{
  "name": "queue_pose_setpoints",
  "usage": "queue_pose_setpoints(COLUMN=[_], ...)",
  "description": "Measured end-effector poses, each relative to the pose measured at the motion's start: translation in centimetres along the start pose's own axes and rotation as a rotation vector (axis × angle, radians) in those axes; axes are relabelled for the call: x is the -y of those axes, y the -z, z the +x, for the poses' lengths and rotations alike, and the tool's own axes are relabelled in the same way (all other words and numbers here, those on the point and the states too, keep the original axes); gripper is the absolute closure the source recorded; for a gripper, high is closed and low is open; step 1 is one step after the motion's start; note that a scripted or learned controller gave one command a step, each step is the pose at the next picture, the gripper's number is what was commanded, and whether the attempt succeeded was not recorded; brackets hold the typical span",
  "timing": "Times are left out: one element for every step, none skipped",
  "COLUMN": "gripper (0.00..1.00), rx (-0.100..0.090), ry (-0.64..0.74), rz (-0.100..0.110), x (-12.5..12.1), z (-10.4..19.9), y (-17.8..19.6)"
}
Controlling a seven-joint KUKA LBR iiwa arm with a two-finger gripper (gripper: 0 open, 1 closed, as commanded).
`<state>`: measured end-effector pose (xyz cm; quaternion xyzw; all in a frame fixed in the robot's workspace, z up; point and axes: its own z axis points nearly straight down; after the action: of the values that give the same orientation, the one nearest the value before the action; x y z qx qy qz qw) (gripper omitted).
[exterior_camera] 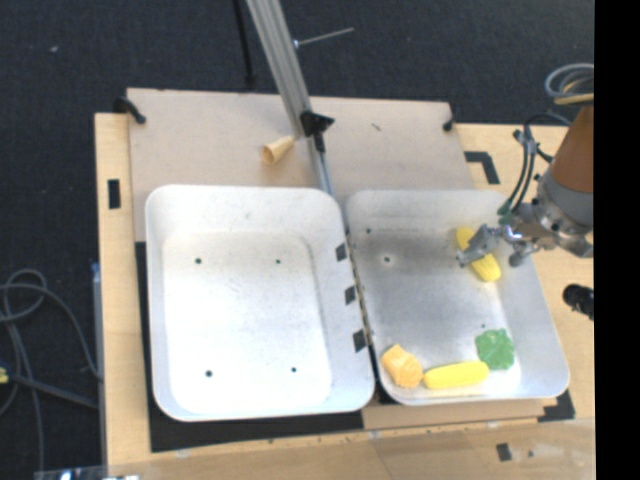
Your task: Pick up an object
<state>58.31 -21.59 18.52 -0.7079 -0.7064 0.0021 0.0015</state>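
Small yellow plastic object [477,254] — the likely thing to be picked — lies in the upper right part of the right bin, seemingly two yellow lumps close together, with the gripper directly over them.

Going from left to right: the wooden counter [115,268] carries a shallow white plastic bin on the left [160,268], with nothing visible inside it. Behind it on the counter lies a small tan cone-shaped piece [278,149], beside a slanted grey metal rail [285,58]. The shallow white bin on the right [540,338] holds, along its near edge, an orange chunky block [402,366], a long yellow banana-shaped toy [456,375] and a green leafy-looking piece [494,348], all close together.

At the far right, the grey arm with an orange band [572,163] reaches in, and its two-finger gripper [494,245] sits low at the yellow object. Whether the jaws are spread or pressed together cannot be told from this angle.

Judged from this, the reach is done — the grasp is unconfirmed and the lift is yet to come; nothing is visibly raised off the bin floor.
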Motion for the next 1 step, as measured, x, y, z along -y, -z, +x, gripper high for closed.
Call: queue_pose_setpoints(gripper=[0.00], rx=[0.000], ry=[0.000], rz=[-0.001], x=[0.45], z=[-0.35], y=[-6.25])
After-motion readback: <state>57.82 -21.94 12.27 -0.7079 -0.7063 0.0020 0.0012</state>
